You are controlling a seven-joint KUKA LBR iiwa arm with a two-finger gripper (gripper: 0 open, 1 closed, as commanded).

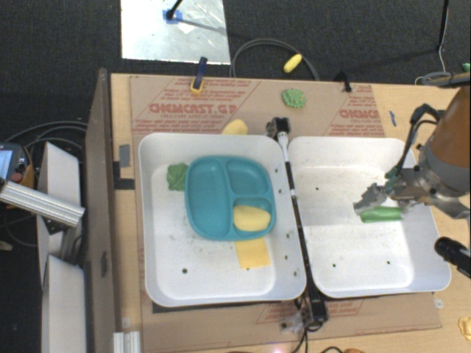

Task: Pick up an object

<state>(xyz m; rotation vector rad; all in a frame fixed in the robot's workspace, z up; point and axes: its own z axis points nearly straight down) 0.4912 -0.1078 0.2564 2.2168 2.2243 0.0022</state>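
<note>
A grey robot arm reaches in from three o'clock, its gripper [372, 197] low over the right bin [346, 271], just above a green object [381, 214] lying at that bin's three o'clock side. Whether the jaws are apart or together cannot be told. In the left bin [158, 197], a teal divided plate [217, 197] carries a yellow piece [252, 218] at its five o'clock compartment.

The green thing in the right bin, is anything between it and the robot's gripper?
Nothing visible is in the way. The gripper sits right over the long green object on the floor of the right bin, with no other item near them.
</note>
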